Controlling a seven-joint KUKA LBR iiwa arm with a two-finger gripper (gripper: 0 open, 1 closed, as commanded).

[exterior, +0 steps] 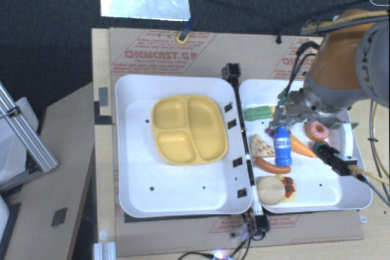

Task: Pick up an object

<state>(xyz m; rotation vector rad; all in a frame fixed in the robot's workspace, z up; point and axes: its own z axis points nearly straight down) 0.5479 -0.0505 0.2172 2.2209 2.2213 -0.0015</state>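
A: Gripper (282, 123) sits low over the right bin (350, 192), right at the top of the blue bottle (283, 147); whether it grips or hangs slack cannot be told.

B: Bottle stands among the toy food; carrot (301, 146) to its right, sausage (272, 165) below, wedge (261, 146) to its left; doughnut (317, 130) beyond the carrot.

A: Left bin (131, 192) bears a yellow tray (187, 130).

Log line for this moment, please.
stage: reaching | gripper: above blue bottle in right bin | hold: none seen | left bin: yellow tray
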